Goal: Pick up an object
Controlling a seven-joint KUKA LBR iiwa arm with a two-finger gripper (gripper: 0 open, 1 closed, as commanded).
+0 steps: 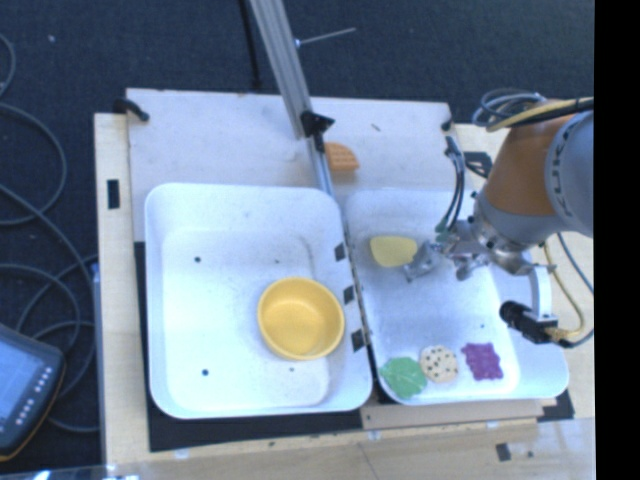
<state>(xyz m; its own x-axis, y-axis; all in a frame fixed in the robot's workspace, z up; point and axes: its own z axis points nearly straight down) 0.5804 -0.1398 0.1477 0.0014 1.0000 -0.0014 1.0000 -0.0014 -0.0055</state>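
- Nearest the camera, along the right bin's six o'clock wall, sit three small pieces in a row: a green piece, a speckled cookie-like disc touching or just beside it, and a purple piece a little apart at three o'clock of the disc. They crowd the wall, so a grab there risks fingers striking the rim or nudging a neighbour instead of closing on one.
- Over in the left bin, a yellow bowl rests toward its five o'clock corner, well apart from the arm; its smooth curved rim would likely slip from a narrow pinch.
- Farther up, the gripper hangs low over the right bin's upper half; whether it is spread wide or drawn narrow I cannot tell, and nothing visibly sits in it.
- Just at nine o'clock of the gripper lies a pale yellow flat piece, the likeliest target. Being low and flat, it may slide toward the bin divider when pushed, or the descent may land beside it and close on nothing.
- Farthest, an orange object lies outside the bins beside the slanted metal pole; reaching there risks hitting that pole.
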